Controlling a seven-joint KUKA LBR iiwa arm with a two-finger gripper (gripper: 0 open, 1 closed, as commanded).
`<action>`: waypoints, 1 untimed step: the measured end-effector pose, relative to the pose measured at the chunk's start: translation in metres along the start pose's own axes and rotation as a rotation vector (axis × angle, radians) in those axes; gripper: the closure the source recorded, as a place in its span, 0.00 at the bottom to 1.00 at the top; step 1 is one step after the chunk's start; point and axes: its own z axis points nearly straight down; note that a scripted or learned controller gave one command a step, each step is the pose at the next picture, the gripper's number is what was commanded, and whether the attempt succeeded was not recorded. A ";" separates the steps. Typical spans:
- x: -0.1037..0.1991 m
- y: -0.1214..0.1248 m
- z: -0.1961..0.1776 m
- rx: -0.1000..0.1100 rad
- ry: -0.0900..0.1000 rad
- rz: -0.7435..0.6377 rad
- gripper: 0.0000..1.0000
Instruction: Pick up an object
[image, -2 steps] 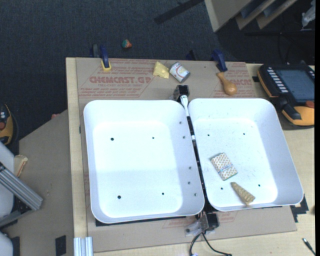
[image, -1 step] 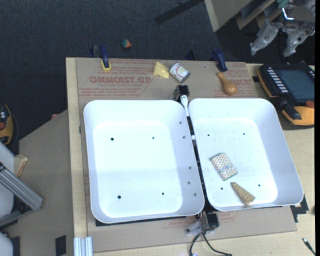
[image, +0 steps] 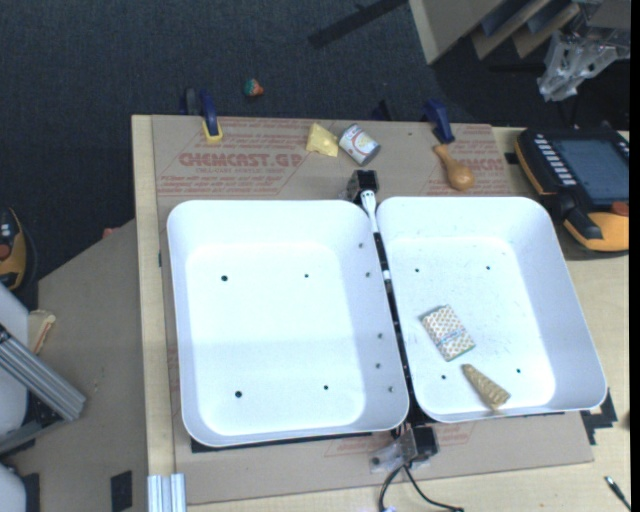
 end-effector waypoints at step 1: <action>0.122 -0.056 0.090 0.018 0.007 -0.010 1.00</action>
